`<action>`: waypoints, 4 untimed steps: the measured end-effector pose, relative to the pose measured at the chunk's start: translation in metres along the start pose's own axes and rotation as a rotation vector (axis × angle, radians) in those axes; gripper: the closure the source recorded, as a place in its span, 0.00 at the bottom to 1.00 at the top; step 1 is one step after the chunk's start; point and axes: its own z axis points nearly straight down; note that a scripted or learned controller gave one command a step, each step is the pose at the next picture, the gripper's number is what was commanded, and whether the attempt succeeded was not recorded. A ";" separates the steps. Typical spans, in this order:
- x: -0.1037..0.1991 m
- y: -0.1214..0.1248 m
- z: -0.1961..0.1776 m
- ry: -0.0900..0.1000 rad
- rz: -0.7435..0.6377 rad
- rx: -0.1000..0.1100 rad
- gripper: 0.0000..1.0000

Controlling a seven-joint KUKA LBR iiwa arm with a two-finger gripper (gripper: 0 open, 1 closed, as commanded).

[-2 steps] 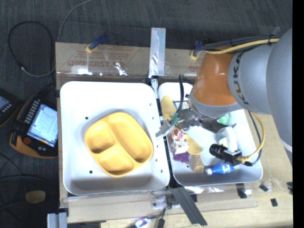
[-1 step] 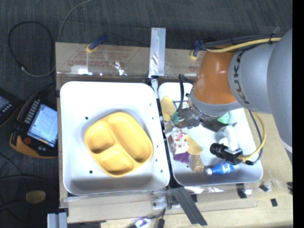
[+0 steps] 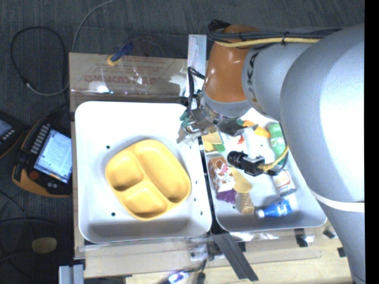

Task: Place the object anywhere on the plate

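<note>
- Teach pendant (image 3: 52, 154), screen lit, on the floor left of the desk (image 3: 142, 260).
- Flat brown board (image 3: 127, 70) with clear plastic on it, just past the far edge of the left bin (image 3: 95, 129).
- Yellow plate (image 3: 148, 176), three compartments, sits mid left bin, slightly toward the near side. It lies flat, turned at an angle to the bin walls.
- Claw (image 3: 190, 126) is over the divider between the two bins, at the far end, above the left bin's far-right corner. It is well apart from the plate. Open or closed: cannot tell from this angle.
- Right bin (image 3: 296, 220) holds the loose items. Cannot tell which one is the object.
- Snack packet (image 3: 220, 179), purple and white, lies along the bin's left wall.
- Tan cone (image 3: 244, 201) just right of the packet, near side.
- White bottle (image 3: 253, 139) and green bottle (image 3: 275, 136) at the far side, under the wrist.
- Small red-label bottle (image 3: 284, 183) right of centre.
- Blue bottle (image 3: 278, 208) lies on its side near the front wall.
- Arm (image 3: 320, 99) comes in from the right and covers the right bin's far-right part.
</note>
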 end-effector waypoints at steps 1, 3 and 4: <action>0.077 -0.033 0.043 0.001 0.082 0.002 1.00; 0.079 -0.056 0.077 -0.002 0.259 -0.003 1.00; 0.056 -0.101 -0.042 -0.003 0.139 0.000 1.00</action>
